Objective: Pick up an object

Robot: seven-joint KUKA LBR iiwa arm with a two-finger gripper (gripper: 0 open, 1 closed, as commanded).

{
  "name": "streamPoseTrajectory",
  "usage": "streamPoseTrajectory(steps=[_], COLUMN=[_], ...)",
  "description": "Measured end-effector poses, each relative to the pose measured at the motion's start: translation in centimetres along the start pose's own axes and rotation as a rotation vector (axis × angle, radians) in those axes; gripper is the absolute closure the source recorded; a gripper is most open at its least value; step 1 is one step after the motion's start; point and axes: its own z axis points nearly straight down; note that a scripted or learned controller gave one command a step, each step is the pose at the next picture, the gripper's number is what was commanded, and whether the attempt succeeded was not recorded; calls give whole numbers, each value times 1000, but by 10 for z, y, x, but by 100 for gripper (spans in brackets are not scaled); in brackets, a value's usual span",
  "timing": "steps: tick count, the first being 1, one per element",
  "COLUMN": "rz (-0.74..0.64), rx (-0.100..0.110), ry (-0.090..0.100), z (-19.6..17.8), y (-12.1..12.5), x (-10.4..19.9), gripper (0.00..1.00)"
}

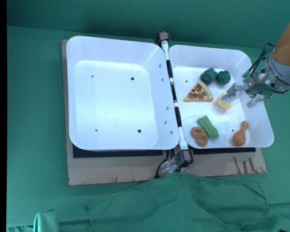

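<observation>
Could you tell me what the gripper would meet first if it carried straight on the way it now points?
Most likely the small yellow toy: the gripper points left and down over the right bin, its tips right at that piece. Depth is unclear, so contact can't be judged.

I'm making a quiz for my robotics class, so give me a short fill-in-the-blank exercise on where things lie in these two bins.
1. All the toy foods lie in the ____ bin of the camera view.
2. The pizza slice lies just below the two ____ broccoli pieces.
3. The pincer is right at a small ____ item.
4. The green pickle lies beside the pretzel, and the ____ lies nearest the bin's lower right corner.

Missing words: right; green; yellow; drumstick
</observation>
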Motion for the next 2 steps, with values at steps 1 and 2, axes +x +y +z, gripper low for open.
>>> streamPoseTrajectory(steps=[1, 2], rz=[0, -3], rx=[-4, 10], ry=[-2, 4], z=[-18, 77], y=[-8, 9], x=[-12, 26], gripper=[0, 0])
